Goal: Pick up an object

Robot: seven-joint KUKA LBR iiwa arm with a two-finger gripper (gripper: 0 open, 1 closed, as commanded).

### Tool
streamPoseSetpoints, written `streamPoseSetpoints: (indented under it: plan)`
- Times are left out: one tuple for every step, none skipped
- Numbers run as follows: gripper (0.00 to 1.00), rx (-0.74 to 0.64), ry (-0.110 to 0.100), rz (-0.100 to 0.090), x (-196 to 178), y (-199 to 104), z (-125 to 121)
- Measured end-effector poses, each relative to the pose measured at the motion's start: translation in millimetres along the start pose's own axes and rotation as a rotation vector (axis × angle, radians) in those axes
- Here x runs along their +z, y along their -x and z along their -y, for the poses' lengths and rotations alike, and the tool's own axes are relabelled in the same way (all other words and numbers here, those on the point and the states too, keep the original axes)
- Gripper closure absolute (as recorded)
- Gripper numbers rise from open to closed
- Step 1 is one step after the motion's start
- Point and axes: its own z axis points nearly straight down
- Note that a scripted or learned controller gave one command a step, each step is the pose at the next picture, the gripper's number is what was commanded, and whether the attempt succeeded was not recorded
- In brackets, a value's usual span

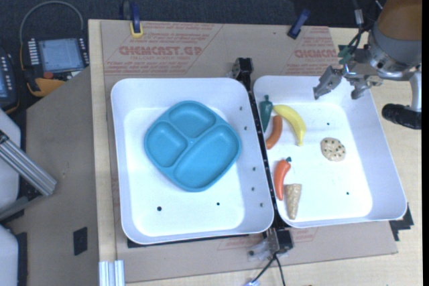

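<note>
Bench view, read left to right. Left bin holds a blue divided plate, lying flat near the bin's middle. Right bin holds the candidate items: against its left wall a green-stemmed orange pepper, just beside it a yellow banana curving down toward the middle; below these an orange carrot with its tip touching a tan cone-shaped piece; further right, well apart from the others, a speckled cookie lying alone on bare floor. Gripper hangs over the upper part of the right bin, near its far rim, fingers spread wide apart with nothing between them. Judgement: step in hand is the approach, no object selected by contact yet, task at its start. Nearest items to the gripper are the banana and the cookie. Next move calls for travelling toward the near side of the bin, lining the open fingers across one item, then descending. Cookie looks the cleaner target since it stands clear of neighbours, though it lies flat and low; banana sits close to the pepper, so a finger could nudge both.
</note>
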Motion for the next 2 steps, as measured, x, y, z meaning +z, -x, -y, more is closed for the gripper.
streamPoseSetpoints:
  plan:
    - [0.0,0.001,-0.004,-0.001,61,-1,5]
    - [0.0,0.0,-0.007,-0.002,125,-5,5]
